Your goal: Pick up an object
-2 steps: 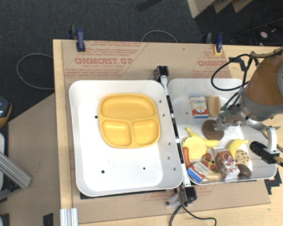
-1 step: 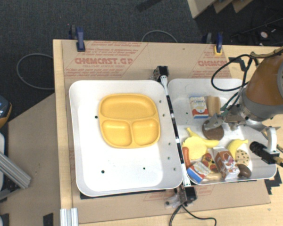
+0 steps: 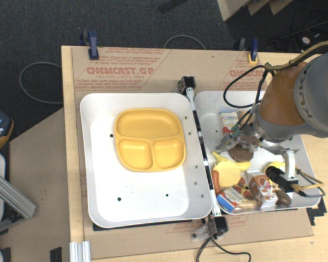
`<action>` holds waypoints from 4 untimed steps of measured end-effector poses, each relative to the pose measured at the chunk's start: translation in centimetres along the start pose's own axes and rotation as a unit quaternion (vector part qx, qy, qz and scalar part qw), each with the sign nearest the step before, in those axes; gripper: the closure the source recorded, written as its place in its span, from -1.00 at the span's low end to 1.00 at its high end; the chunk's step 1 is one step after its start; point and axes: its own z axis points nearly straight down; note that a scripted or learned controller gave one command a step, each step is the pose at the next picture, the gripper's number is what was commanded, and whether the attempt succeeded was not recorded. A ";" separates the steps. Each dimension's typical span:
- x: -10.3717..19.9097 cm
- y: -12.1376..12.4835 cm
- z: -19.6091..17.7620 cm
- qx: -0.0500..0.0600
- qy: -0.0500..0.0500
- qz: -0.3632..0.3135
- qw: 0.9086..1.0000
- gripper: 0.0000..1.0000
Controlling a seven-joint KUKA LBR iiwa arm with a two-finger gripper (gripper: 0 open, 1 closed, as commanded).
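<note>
Camera view puts the gripper (image 3: 241, 142) low in the right bin (image 3: 208, 100), right of the yellow tray (image 3: 150, 138), among clutter (image 3: 246, 184); whether it grips anything I cannot tell, so the step looks like reaching, with closing and lifting next.

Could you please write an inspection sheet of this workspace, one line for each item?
Surface: brown bench with printed red text, carrying two white bins side by side.
Job's things: right bin holds a pile of small objects, among them a yellow piece and a brown round one.
Clutter: yellow divided tray in the left bin.
Tool: low over the pile in the right bin; grasp cannot be judged.
Cables: black cable looping beside the arm; thin wire on the floor at left.
Surroundings: dark carpet; two blue clamps on the bench's far edge.
</note>
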 end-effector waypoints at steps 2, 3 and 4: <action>-0.3 0.1 -1.1 -0.003 0.000 0.002 1.000 -1.00; -0.8 0.3 0.0 0.001 0.001 0.002 1.000 -1.00; -0.9 0.5 -1.2 -0.003 -0.001 0.002 1.000 1.00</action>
